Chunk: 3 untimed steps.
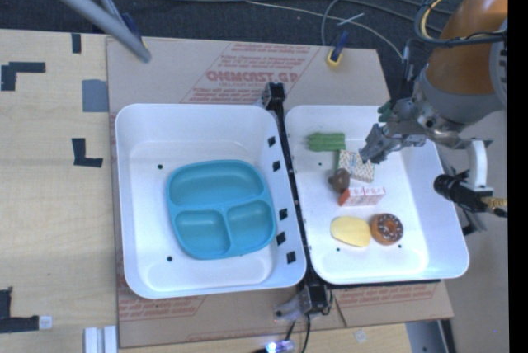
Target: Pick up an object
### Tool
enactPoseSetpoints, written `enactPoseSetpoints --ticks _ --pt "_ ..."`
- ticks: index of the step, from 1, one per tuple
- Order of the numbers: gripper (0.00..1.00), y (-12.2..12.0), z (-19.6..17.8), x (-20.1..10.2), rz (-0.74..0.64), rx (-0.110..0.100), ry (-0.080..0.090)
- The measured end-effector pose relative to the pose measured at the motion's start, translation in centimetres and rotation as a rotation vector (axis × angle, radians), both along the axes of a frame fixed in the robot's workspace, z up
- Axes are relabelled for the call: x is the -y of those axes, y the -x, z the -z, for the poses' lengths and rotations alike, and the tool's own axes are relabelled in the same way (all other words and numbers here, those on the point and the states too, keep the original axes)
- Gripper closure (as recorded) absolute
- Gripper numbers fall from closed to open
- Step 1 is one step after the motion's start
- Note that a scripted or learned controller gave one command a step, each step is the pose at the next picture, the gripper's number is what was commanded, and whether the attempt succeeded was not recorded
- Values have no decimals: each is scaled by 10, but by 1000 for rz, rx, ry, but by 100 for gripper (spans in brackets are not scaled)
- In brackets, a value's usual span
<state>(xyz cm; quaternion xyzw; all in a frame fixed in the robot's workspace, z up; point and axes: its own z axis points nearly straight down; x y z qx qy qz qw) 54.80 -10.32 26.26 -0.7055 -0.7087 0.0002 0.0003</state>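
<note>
While the tool (373, 148) hangs low over the right white bin (437, 248), we can't tell its grip. Just beneath it sits one patterned white block (360, 168), crowded by one green bar (327, 142), brown lump (339, 178), red-and-white box (361, 195), yellow oval (351, 232) and chocolate doughnut (386, 228). Left bin (136, 137): one blue divided plastic tray (220, 207).

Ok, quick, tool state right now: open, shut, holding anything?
Tool: cannot be told; it sits low in the right bin, at the patterned block, nothing visibly held.
</note>
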Motion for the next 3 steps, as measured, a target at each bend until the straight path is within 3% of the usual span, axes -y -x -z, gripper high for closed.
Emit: enactPoseSetpoints --ticks 2,3 --pt "100 -10 27 -112 0 -2 0" --pt "100 -17 22 -163 0 0 0"
